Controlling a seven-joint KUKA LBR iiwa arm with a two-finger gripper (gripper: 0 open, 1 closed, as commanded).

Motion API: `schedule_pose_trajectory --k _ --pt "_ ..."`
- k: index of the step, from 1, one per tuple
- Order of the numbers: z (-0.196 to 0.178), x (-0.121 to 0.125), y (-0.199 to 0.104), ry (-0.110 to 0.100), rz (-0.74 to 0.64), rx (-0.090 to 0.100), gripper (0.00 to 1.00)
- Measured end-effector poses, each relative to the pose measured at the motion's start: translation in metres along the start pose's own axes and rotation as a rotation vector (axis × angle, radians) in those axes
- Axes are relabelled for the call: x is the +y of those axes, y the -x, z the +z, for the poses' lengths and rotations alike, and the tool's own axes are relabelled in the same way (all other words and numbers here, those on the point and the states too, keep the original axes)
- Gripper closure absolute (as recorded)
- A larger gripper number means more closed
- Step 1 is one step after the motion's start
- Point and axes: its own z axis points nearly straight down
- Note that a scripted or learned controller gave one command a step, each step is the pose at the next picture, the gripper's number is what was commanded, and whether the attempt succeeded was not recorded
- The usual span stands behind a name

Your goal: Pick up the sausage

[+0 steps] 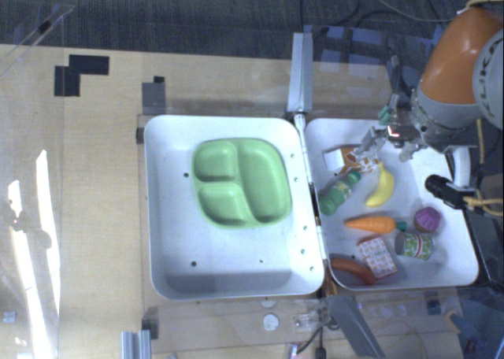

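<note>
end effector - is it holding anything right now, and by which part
It cannot be told. The end effector sits low over the back of the right bin, just above the bottle and banana; the sausage lies untouched at the front.

A: Two bins side by side on the table (94, 192). What sits in the left bin (169, 271)?

B: A divided tray (240, 180), at its centre.

A: And the right bin (465, 271)?

B: Crowded. The banana (382, 188) lies at centre. A bottle (337, 192) lies at its 9 o'clock, a carrot (370, 224) at its 6 o'clock. The sausage (352, 269) lies at the bin's 7 o'clock corner, a small box (376, 257) just at its 2 o'clock. A can (414, 246) lies at the carrot's 4 o'clock.

A: The pincer (370, 149)?

B: Over the bin's 11 o'clock part, above the bottle.
</note>
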Motion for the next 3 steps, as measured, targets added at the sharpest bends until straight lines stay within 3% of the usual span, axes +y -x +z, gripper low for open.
schedule_pose_trajectory --k 1,2,3 --pt "0.074 -0.032 -0.016 0.03 -0.281 -0.008 0.0" --pt "0.106 0.014 -0.009 -0.011 -0.394 0.004 0.0" --pt "0.108 0.039 -0.004 -0.089 -0.407 0.02 0.0"
